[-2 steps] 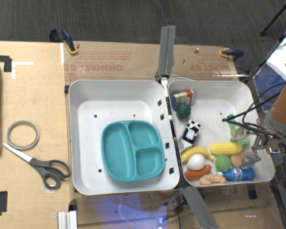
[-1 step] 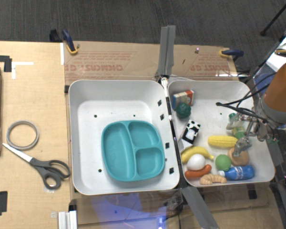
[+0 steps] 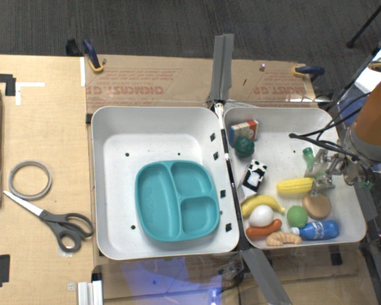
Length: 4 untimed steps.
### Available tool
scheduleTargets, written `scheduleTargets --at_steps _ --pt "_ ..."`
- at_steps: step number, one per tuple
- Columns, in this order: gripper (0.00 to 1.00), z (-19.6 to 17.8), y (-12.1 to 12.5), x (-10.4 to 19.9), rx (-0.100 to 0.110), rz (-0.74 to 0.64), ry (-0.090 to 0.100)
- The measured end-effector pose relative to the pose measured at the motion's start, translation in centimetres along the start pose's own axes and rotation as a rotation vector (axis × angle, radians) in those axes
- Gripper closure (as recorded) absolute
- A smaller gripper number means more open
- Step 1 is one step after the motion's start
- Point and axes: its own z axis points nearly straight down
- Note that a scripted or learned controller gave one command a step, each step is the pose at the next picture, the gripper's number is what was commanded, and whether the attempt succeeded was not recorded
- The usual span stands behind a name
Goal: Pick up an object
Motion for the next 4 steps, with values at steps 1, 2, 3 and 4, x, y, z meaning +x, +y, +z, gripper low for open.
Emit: scheduleTargets --at_steps 1,2,3,4 --pt "1.00 1.5 0.1 -0.9 -0.001 0.307 0.009" --pt "0.00 1.6 0.5 -0.8 -0.007 0.302 0.015" --pt "0.00 1.5 2.2 -2.7 0.000 0.336 0.009" --pt "0.00 1.5 2.9 1.3 0.000 0.436 0.013"
